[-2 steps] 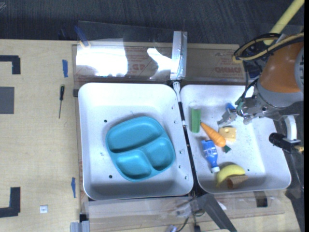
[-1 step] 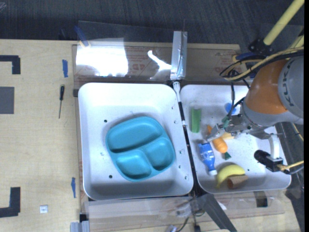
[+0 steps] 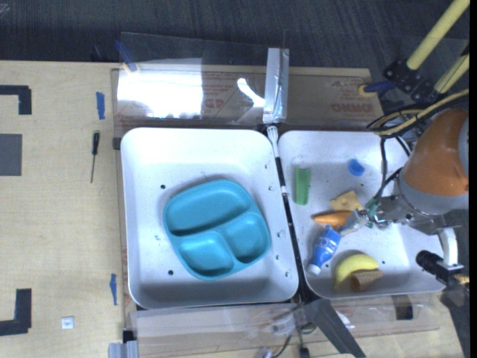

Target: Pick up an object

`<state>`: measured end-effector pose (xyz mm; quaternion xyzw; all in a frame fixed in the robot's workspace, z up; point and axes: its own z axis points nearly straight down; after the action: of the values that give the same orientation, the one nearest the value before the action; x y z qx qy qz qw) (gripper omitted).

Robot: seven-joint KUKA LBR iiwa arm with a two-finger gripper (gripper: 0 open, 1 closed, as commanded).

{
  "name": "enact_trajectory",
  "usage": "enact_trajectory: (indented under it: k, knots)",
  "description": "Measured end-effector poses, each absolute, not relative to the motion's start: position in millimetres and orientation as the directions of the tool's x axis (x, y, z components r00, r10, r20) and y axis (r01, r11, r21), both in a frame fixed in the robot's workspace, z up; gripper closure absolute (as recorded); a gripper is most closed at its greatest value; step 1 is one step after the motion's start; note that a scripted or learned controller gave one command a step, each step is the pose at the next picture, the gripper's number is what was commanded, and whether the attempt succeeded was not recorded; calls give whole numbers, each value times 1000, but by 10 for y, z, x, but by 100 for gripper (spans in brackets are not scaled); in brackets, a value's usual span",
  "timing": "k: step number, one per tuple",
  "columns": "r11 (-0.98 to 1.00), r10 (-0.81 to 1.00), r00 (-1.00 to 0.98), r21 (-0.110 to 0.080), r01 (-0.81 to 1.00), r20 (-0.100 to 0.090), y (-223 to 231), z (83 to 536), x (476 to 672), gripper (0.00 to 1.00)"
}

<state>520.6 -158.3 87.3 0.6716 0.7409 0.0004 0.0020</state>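
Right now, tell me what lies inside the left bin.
The left bin holds one blue divided tray, three compartments, each showing bare blue plastic. The tray covers the bin floor beneath it, so anything under it cannot be seen.

Bright, even overhead light – glare whitens the clear panel (image 3: pixel 179 92) – slightly soft focus throughout.

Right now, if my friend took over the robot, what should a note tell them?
Pincer: low over the right bin, near the carrot; I cannot tell if it grips anything.
Right bin things: green block, blue cap, yellow wedge, carrot, blue tube, banana.
Left bin: blue divided plate.
Done: nothing visibly lifted.
Left: grasp one object and lift it.
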Motion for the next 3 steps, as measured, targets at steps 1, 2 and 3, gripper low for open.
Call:
enact_trajectory:
  k: [1,2,3]
  knots:
    - [98,995,-98,11,995,-4,-1577,992,5231,100]
    - [263,965,-263,6,965,-5,-2061,876,5642,100]
    - [265,964,-265,5,964,-1,-2041,868,5639,0]
